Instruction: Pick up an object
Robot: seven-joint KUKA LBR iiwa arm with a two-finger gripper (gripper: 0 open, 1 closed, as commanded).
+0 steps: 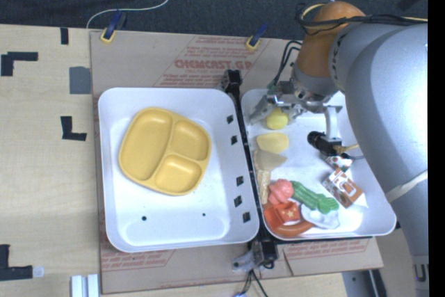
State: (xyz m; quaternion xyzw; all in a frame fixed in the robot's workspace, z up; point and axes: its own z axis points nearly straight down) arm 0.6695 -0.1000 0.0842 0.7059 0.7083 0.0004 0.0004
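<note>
Right bin (379, 222), far end: gripper (278, 106) low over a small yellow ball (277, 120), ball just below the fingertips and touching or nearly so; jaw state impossible to tell. Nearer: pale yellow piece (272, 143), pink toy (280, 191), green toy (313, 196), small carton (342, 186). Left bin (111, 149): yellow divided plate (165, 150), well apart.

The arm (389, 80) hides the right bin's (375, 222) far corner (claw (278, 106) fingers unclear).
</note>
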